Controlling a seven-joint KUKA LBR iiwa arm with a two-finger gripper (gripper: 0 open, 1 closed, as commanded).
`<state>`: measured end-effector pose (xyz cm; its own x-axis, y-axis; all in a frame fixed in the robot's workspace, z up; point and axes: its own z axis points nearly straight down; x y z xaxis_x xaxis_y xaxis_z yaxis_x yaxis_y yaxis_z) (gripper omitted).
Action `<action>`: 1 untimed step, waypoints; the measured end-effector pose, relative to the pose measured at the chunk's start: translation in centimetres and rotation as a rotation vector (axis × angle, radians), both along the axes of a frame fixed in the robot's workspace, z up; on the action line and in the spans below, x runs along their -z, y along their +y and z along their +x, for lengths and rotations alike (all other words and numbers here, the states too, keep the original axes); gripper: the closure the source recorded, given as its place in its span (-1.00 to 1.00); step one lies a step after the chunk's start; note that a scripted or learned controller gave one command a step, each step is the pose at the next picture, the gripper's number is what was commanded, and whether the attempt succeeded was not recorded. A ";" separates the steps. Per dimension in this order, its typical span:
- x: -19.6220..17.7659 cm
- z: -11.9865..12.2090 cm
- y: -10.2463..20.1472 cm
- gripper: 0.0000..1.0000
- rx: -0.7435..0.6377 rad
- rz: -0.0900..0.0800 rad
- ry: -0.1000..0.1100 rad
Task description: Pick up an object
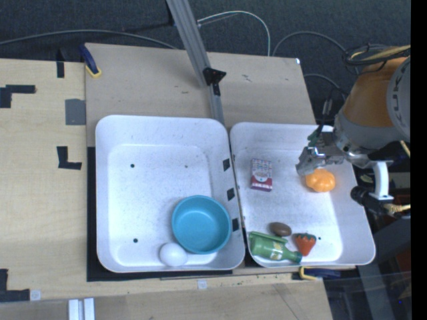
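Two shallow white bins sit side by side on a wooden bench. The left bin (120,139) holds a blue bowl (200,223) near its front right corner, standing upright with its mouth up, and a white ball (173,253) just beside the bowl's front left edge, touching or nearly touching it. The right bin (283,135) holds five things: a small red and white packet (261,175) lying flat towards the bin's left side, whose print is too small to read; an orange fruit (321,181) near the right side; a small brown rounded item (280,229) towards the front; a green bottle (272,248) lying on its side along the front rim, its label illegible; and a red strawberry-like toy (305,243) with a green top, just beside the bottle's right end. The arm (377,102) reaches in from the right, grey with its orange band showing and letters on its side cut off by the frame edge. The gripper (313,157) hangs over the right bin, just above and left of the orange fruit, close to it; whether its grip is spread or closed I cannot tell, and nothing can be seen held in it. A grey pole (190,35) slants across the bench behind the bins
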<state>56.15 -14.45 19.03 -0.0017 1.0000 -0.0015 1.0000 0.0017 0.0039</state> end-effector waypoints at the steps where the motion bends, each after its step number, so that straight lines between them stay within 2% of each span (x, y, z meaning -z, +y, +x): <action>1: -2.4 0.1 0.0 1.00 0.000 0.001 0.003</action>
